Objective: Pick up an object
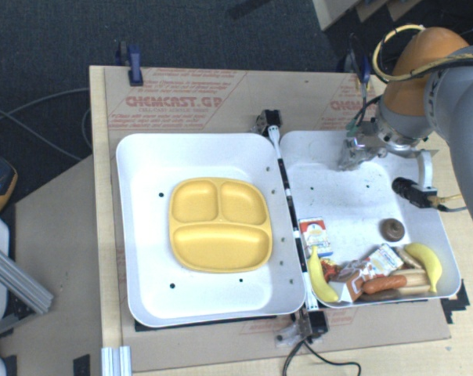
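The pincer hung at the far end of the right bin, above bare floor, and its state could not be told from this angle. The likely pickings lay well apart from it, heaped in that bin's near corner. Two bananas were there, one along the dividing wall, one by the right rim; both looked light, smooth and curved, likely toys, best pinched across the middle. One sausage lay between them, slim and probably prone to roll. One small carton looked stiff and flat-sided, the easiest hold. One brown disc sat alone. The left bin held one yellow divided plate
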`<state>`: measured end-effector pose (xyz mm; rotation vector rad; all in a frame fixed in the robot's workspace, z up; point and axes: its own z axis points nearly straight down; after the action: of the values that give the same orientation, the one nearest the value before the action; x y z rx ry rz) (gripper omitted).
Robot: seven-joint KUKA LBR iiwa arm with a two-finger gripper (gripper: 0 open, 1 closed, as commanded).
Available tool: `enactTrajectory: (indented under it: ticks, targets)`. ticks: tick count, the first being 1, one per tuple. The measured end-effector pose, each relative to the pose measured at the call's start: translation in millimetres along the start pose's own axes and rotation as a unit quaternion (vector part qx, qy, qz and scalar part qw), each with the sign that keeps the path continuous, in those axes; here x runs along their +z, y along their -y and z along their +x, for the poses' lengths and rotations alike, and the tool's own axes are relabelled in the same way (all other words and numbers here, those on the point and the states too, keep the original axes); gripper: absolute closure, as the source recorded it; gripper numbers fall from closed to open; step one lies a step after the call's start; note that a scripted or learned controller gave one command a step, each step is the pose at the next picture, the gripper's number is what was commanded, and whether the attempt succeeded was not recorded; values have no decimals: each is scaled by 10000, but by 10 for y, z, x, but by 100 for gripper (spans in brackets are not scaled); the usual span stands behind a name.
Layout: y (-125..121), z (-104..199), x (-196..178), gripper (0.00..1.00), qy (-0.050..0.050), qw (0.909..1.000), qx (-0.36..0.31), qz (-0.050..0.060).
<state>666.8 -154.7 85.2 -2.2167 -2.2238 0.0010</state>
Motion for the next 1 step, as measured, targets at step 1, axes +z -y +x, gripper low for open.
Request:
enactTrajectory:
  ticks: [1]
  targets:
    - [143, 75, 2, 100, 4, 10000, 17, 7]
